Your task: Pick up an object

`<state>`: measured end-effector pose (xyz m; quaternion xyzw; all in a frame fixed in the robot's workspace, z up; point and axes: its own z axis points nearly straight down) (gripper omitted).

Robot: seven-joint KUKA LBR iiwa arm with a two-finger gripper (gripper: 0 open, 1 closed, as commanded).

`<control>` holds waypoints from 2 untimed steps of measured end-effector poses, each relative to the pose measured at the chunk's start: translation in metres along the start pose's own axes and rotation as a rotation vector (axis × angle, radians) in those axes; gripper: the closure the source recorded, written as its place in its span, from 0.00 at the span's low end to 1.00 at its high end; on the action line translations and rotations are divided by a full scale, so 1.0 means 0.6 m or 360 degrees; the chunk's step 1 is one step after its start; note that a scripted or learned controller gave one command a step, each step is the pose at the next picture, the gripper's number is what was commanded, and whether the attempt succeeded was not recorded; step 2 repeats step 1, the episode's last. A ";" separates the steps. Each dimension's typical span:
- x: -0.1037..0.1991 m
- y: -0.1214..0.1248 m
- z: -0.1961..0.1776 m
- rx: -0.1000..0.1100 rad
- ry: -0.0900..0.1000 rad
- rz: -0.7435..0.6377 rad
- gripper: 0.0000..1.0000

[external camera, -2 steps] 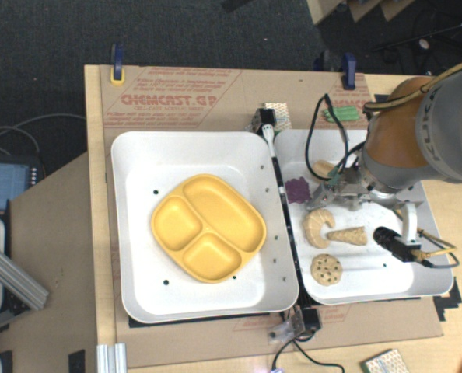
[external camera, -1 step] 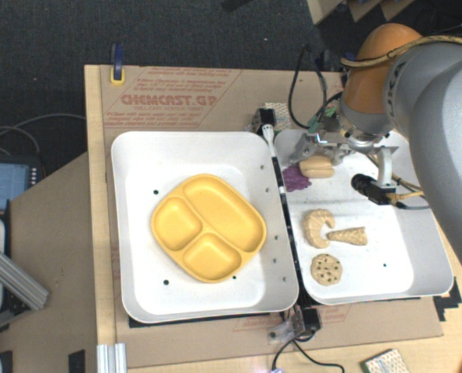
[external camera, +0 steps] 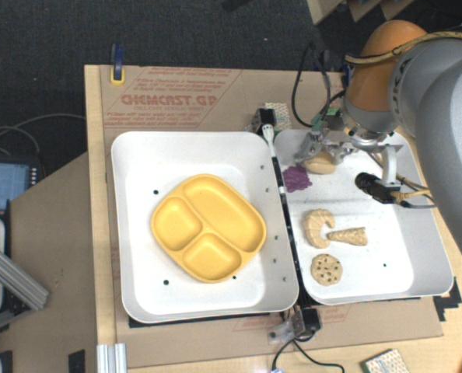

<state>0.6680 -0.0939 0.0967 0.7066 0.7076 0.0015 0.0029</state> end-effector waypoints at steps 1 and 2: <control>0.064 -0.108 -0.157 0.0009 0.0007 -0.0002 1.00; 0.064 -0.108 -0.157 0.0009 0.0007 -0.0002 1.00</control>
